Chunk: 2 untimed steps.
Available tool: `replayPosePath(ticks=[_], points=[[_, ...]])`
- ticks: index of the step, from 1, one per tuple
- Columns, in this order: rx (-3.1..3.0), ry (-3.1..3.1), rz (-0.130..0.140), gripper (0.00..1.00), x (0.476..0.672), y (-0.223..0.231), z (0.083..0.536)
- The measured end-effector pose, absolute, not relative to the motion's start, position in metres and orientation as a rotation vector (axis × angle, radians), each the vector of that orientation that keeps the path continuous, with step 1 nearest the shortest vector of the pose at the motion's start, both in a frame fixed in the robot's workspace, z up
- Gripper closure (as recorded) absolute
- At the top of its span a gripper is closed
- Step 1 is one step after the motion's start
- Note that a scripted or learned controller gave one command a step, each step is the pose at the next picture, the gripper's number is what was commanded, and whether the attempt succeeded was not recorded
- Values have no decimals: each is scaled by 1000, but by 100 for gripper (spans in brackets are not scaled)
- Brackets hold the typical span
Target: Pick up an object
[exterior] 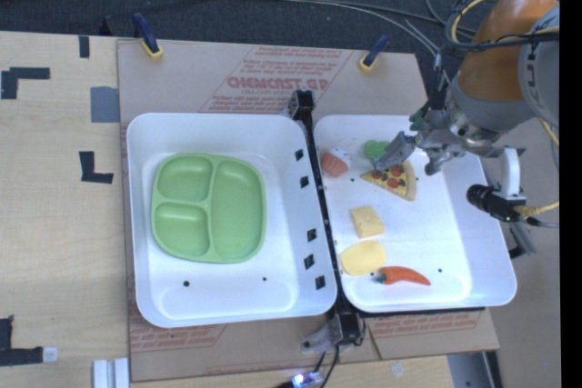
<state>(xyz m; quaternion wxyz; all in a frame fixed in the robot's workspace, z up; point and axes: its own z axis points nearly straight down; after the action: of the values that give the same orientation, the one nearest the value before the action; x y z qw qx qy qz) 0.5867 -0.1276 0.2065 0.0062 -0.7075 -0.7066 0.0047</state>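
Smooth white plastic on both bins, slightly glossy. Matt green plastic on the divided plate, well left of the claw. Plain brown cardboard with red print under the bins, pale wood-look bench further left. Dark metal-looking fingers on the claw, shiny orange shell above it. Rubbery-looking toy pizza slice just below the claw, matt finish.

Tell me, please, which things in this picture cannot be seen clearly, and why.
- Gripper, camera view: the wrist hides its fingertips, so open or shut is unclear.
- Green object: partly behind the gripper, its shape is unreadable.
- Pizza slice: its top edge sits under the gripper; contact cannot be judged.
- Arm: cut off by the right edge.
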Motion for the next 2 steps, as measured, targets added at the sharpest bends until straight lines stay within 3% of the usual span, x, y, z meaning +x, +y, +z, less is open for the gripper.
replayPosePath(ticks=[1,2], points=[[-2218,-2223,1,0,590,-127,215],[-2217,-2219,8,0,589,-131,151]])
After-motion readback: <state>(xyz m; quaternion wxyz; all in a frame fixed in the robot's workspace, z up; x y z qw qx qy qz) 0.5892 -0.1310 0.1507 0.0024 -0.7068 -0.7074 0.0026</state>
